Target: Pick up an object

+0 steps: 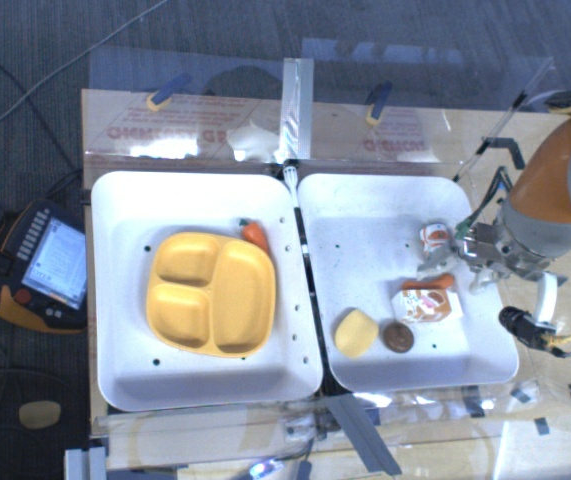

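In the right bin (365,218) lie a red and white packet (427,304), a small round white and red cup (435,235), a yellow lump (356,333) and a brown disc (397,338). The arm, with its orange band (557,173), comes in over the bin's right rim. My gripper (462,257) hangs low at the right side of this bin, between the cup and the packet and just to their right. Nothing can be seen held in it.
The left bin (115,268) holds a yellow divided tray (211,293) with a small orange piece (254,234) at its top edge. A handheld controller (40,268) and cables lie on the floor to the left.
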You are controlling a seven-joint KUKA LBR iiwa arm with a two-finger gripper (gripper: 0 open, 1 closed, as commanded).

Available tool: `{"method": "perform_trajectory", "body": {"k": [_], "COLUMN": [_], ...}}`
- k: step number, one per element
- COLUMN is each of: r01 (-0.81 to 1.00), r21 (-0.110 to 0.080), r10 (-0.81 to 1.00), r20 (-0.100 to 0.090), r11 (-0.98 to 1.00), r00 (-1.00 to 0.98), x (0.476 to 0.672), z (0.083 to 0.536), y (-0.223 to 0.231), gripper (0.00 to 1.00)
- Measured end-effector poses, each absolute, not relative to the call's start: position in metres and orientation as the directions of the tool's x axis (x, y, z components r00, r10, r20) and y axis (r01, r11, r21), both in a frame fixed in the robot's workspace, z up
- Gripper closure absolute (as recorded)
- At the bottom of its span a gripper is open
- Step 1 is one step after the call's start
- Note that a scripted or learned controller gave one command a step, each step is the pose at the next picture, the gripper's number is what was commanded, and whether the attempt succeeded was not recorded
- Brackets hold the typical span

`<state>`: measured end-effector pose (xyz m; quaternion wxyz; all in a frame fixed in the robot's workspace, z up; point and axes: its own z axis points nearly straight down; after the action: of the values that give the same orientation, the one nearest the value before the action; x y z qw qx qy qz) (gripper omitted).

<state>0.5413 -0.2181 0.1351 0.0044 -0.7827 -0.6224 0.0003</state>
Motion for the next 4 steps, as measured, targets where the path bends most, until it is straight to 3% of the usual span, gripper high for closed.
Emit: {"method": "perform_trajectory", "body": {"k": [1,2,3,4], "r01": [0.958,0.958,0.972,0.972], "r21": [0.008,0.011,-0.001,-0.002], "r10": [0.958,0.958,0.972,0.972], "r20": [0.012,0.002,-0.004,-0.005], "r11": [-0.286,-0.287,-0.236,-0.236], "r00": [0.286,0.287,0.236,0.236], "x": [0.611,0.61,0.669,0.668], "z": [0.091,0.1,0.167,0.166], "y": [-0.2,-0.204,-0.156,-0.157], "gripper": [0.0,1.0,1.0,0.0]}}
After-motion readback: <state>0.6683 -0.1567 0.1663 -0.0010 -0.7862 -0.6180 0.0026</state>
